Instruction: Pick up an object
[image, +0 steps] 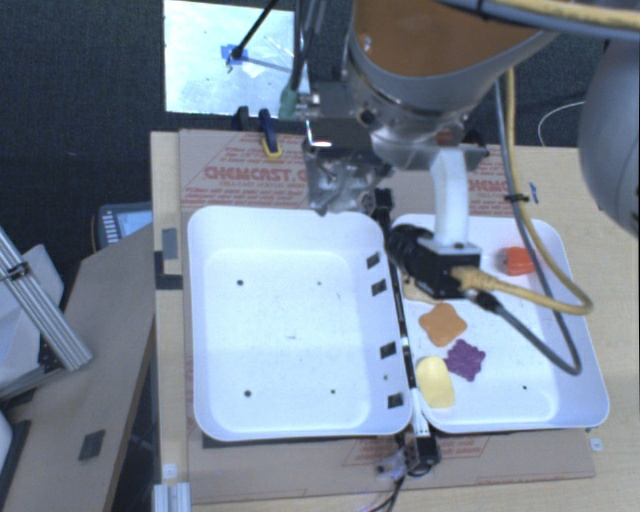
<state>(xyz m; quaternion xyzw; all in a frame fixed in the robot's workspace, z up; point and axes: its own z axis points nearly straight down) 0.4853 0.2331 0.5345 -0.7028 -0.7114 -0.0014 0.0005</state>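
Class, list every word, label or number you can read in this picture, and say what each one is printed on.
"CHEMCAST": red print on the brown board beneath the bins, at its far edge left of the arm.
More red print on that board right of the arm: partly hidden, unreadable.
Nothing else is legible.

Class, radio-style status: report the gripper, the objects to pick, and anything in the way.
Gripper over the left bin's far rim, fingers unclear. Orange piece, purple piece, yellow piece lying in right bin. Cables draped across that bin.
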